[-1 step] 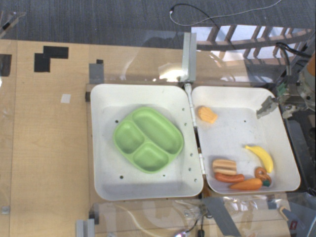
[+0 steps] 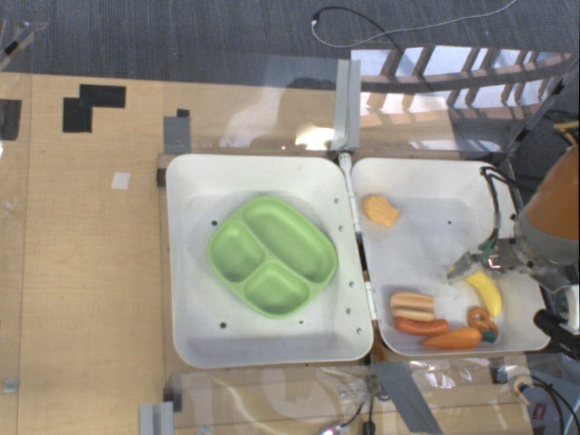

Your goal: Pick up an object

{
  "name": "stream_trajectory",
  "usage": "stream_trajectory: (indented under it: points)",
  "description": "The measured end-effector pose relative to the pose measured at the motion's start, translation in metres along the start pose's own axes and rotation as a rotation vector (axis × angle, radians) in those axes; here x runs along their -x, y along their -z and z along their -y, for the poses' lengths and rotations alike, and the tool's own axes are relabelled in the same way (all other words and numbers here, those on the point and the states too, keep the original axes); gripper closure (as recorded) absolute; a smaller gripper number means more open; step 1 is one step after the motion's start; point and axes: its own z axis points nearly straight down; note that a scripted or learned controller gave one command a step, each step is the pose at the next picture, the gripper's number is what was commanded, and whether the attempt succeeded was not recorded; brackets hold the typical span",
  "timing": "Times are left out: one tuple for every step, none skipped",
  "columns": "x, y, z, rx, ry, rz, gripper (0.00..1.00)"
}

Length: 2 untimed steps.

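The gripper (image 2: 473,265) sits low in the right bin (image 2: 426,234), just up-left of the banana (image 2: 486,292) with nothing visibly in its grasp, so the pick looks undone: closing and lifting remain.

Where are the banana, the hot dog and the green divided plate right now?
banana (image 2: 486,293): camera view, middle of its yellow body, right bin.
hot dog (image 2: 412,305): camera view, centre of the bun, right bin.
green divided plate (image 2: 272,255): camera view, ridge between its compartments, left bin.
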Motion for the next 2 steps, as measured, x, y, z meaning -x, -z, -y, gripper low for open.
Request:
stream_trajectory:
  points:
    - [0.000, 0.011, -0.002, 0.006, 0.001, 0.002, 1.00]
    - [-0.006, 0.105, -0.018, -0.001, -0.176, 0.001, 1.00]
